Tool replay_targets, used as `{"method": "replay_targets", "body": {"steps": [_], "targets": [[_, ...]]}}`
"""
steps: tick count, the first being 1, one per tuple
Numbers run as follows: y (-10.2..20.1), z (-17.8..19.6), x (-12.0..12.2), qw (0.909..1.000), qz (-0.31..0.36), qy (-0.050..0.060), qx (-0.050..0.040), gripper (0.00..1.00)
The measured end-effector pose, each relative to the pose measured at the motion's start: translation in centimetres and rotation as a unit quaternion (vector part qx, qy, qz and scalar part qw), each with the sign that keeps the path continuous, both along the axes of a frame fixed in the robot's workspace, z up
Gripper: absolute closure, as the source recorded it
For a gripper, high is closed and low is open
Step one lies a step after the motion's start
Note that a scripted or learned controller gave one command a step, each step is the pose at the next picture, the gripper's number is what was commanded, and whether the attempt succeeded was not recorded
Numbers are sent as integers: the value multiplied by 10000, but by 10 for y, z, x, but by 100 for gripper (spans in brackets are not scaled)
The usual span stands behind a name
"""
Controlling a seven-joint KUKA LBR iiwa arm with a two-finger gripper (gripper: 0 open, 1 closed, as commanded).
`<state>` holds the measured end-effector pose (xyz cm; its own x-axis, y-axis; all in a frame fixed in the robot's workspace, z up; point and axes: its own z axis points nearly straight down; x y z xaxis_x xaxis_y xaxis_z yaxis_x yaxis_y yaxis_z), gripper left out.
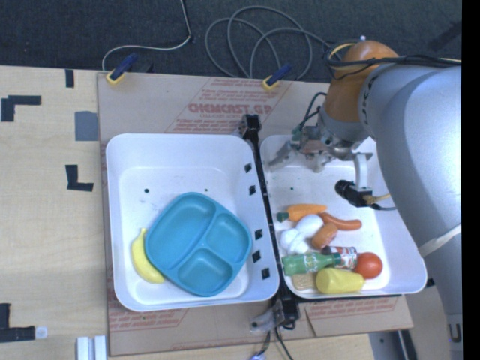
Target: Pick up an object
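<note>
Grey arm [420,148] covers much above my pincer [311,150]; its state I cannot tell. Below it lie carrot [304,211], sausage [334,229], green bottle [315,262], tomato [368,265].

Two white bins [120,201]: the left holds a blue divided plate [199,242] and yellow banana [142,259]; the right holds an orange carrot [309,211], red tomato [368,265], green bottle [309,262] and yellow lemon [339,280].

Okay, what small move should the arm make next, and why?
Probably shift the gripper toward the view's bottom, over the carrot and sausage. It sits at the right bin's far end, while the items cluster at the near end.
</note>
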<state>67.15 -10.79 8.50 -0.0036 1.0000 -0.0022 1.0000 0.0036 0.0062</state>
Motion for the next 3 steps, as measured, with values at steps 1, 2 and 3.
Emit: {"method": "replay_targets", "body": {"steps": [1, 2, 3], "targets": [[-50, 2, -57, 10000, -35, 14, 0, 0], [-45, 33, 0, 10000, -2, 1, 2, 0], [4, 133, -69, 10000, -2, 31, 20, 0]]}}
